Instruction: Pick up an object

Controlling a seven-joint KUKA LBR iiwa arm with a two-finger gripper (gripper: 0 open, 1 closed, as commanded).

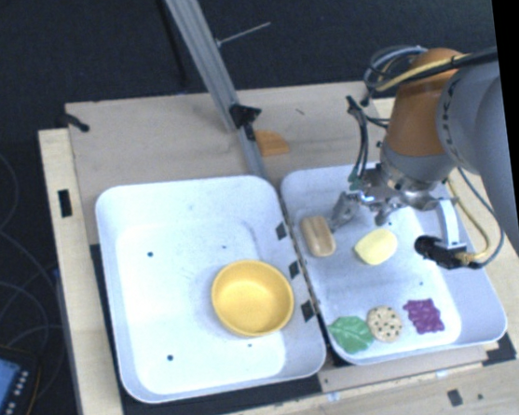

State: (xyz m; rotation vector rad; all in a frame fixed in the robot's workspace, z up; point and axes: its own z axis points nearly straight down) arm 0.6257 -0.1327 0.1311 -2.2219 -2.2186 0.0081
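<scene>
1. Well, from the one camera above the bench, I count two shallow white bins side by side: the left bin (135, 264) and the right bin (479, 316).
2. One thing lies in the left bin: a single yellow bowl (251, 297), round, mouth up, near that bin's right wall.
3. Five small things lie in the right bin, one of each kind: a tan bread-like piece (317, 236), a pale yellow lump (376, 247), a green leafy piece (350, 333), a round cookie (384, 324) with dark specks, and a purple grape cluster (424, 315).
4. The green piece, the cookie and the purple cluster sit in a row along the near edge of the right bin, the cookie between the other two and close against the green one.
5. The tan piece lies by the bin's left wall, long side running away from me; it looks oblong and lightly ridged.
6. The yellow lump rests near the middle of the bin, smooth and rounded, just right of the tan piece.
7. One arm (428, 125) comes in from the right, orange band above the wrist.
8. Its gripper (364, 204) hangs over the far part of the right bin, fingers spread apart, with nothing between them; the yellow lump lies just below its tips.
9. One slanted metal post (209, 67) rises behind the bins, and one small orange block (270, 142) sits on the bench beside it.
</scene>
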